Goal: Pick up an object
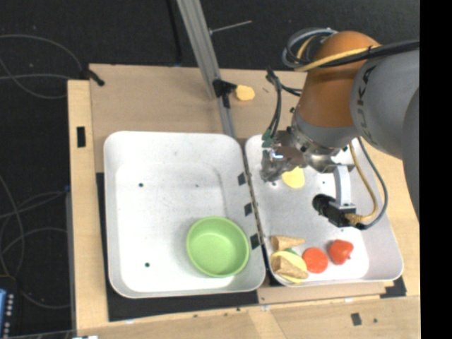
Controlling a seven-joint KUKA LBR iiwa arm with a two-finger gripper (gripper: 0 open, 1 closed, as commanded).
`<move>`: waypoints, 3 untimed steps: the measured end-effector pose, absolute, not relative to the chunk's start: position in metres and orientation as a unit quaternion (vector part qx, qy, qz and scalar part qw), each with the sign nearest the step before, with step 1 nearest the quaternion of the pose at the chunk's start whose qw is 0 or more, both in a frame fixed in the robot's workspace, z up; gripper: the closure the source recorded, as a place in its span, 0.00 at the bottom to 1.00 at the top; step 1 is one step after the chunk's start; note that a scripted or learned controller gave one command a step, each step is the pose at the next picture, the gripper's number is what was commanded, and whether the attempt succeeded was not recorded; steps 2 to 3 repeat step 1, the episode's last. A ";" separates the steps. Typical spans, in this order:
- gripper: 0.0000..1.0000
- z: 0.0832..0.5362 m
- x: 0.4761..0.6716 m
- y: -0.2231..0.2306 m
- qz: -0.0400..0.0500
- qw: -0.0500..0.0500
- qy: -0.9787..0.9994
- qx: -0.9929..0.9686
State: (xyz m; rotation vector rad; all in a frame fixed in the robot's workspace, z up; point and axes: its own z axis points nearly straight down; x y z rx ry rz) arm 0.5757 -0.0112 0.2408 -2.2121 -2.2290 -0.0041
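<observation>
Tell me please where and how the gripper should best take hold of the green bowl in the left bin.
Probably by the rim of the green bowl, coming straight down from above. It stands upright and open, so one finger could go inside and one outside. Its upper-left rim looks safest, since the lower-right side sits close to the left bin wall.

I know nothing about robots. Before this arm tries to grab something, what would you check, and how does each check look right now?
1. Things to pick lie in the right bin: ok; a yellow piece, two red-orange pieces and tan wedges.
2. Gripper is over that bin: ok, near its upper left corner.
3. A target is close: ok, the yellow piece lies beside the gripper.
4. Fingers open: cannot tell.
5. Gripper clear of the wall between bins: cannot tell.
6. Green bowl out of the way: ok, in the left bin.
</observation>
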 end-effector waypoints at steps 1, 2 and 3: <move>1.00 0.249 0.566 0.043 -0.001 0.001 -0.710 -0.704; 1.00 0.249 0.566 0.043 -0.001 0.001 -0.710 -0.704; 1.00 0.249 0.566 0.043 -0.001 0.001 -0.710 -0.704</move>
